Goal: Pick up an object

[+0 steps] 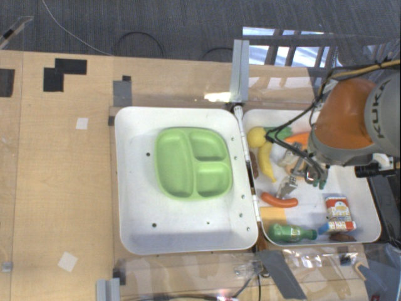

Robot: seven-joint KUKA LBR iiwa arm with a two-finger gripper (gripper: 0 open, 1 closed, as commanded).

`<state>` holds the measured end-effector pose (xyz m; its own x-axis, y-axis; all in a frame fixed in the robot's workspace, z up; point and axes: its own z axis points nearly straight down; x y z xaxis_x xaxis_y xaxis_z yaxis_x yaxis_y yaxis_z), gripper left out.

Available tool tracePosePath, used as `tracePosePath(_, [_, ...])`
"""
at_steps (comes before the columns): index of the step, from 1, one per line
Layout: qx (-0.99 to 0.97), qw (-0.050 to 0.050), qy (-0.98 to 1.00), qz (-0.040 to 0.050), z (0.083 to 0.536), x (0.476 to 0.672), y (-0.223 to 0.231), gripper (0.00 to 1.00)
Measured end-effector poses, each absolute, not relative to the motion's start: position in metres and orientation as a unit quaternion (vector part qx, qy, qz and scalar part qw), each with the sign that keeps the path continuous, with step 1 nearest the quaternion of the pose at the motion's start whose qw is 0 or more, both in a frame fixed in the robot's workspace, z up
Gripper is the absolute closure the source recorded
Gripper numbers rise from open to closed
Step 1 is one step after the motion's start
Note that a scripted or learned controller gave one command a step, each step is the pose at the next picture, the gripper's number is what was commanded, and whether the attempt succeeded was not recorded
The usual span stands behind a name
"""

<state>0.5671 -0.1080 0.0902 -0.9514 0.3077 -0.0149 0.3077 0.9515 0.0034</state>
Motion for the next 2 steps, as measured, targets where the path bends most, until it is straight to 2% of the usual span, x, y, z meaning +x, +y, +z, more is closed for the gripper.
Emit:
tracePosePath(1, [0.229, -0.012, 0.973, -0.0027, 0.0893, 0.6415, -0.0946, 0.0])
tracePosePath(2, [0.304, -0.007, 0.953, 0.001, 0.0881, 0.6381, -0.0884, 0.0])
